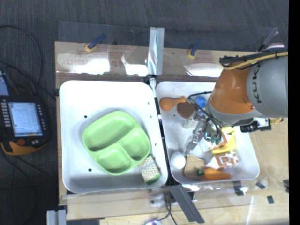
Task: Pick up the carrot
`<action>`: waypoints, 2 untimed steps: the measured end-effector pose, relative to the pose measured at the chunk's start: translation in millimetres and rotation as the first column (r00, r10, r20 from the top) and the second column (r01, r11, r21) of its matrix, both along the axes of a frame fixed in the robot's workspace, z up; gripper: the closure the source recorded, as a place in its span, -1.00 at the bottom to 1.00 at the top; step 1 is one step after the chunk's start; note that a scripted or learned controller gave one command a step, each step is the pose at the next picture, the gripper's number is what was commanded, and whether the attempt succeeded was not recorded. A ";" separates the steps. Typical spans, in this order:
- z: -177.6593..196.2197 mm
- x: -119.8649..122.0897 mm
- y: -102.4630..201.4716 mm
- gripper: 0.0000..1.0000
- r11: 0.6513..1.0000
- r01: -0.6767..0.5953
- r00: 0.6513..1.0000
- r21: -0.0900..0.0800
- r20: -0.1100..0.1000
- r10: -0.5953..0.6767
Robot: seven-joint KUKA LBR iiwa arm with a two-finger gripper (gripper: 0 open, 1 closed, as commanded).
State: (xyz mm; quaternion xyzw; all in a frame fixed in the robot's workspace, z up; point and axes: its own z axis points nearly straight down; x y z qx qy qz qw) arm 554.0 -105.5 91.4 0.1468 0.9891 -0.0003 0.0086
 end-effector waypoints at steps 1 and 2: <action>-0.8 76.8 -0.4 -1.00 0.984 -0.177 0.984 -0.003 -0.002 0.177; -2.8 103.8 6.5 -1.00 0.999 -0.050 0.998 0.004 -0.041 0.050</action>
